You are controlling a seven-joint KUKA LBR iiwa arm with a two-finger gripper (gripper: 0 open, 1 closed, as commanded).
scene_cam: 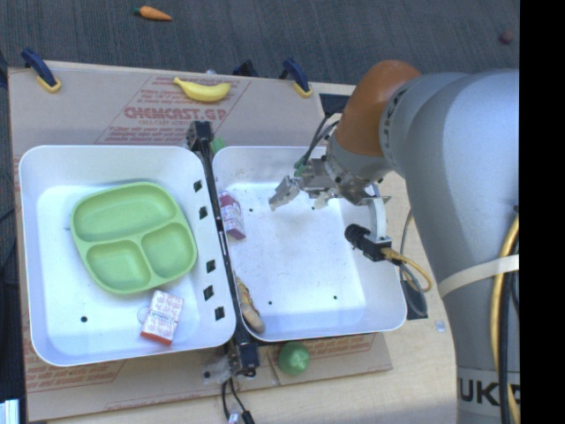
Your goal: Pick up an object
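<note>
the gripper [284,194] hangs over the upper half of the right bin [371,312], at about 11 o'clock from that bin's centre; its grey fingertips point toward 8 o'clock, and whether they stand wide or narrow cannot be told from this slanted view. nothing is visible between them. the nearest candidate is the small red-and-white packet [231,214], lying against the right bin's left wall at 9 o'clock from the gripper, near but apart from it. judged by appearance, the packet is light, thin and crinkly, likely to slide on the smooth bin floor; take it across its short width, away from the wall. a tan, peanut-shaped item [248,308] lies in the same bin at 7 o'clock, tight in the corner, which leaves little finger clearance. the left bin [35,237] holds a green divided plate [132,235], stiff and broad, and a red-and-white carton [162,316] at 5 o'clock from it. the arm's wrist hides part of the right bin's upper right area, and the packet's print is too small to read.
</note>
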